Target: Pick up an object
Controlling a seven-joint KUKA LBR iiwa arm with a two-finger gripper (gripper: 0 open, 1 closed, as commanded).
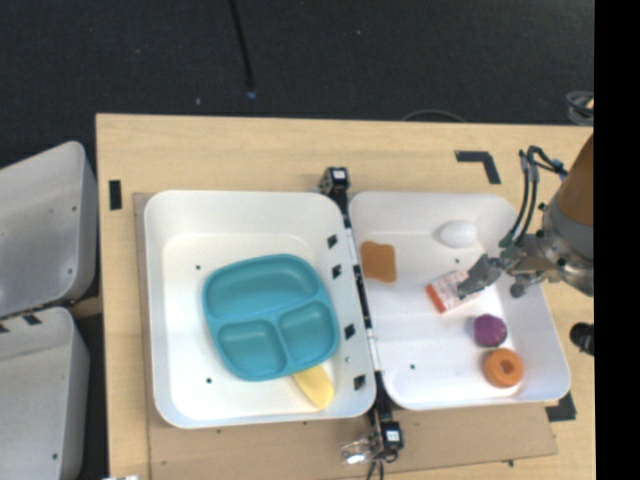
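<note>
My gripper [500,280] hangs over the right side of the right bin [410,363], its two grey fingers spread apart and open, with nothing between them. Its left finger [477,275] reaches toward a small red and white box [445,294] and ends right beside it. A purple round object [489,330] lies just below the gripper. An orange ring-shaped object [503,368] sits in the bin's near right corner. A white egg-shaped object [458,233] rests at the back, and a brown square piece [378,261] lies by the left wall.
The left bin [165,268] holds a teal divided plate [270,315], with a yellow object [315,386] partly tucked under its near edge. A hinge-like divider [352,268] runs between the bins. Cables [530,183] hang off the arm at the right.
</note>
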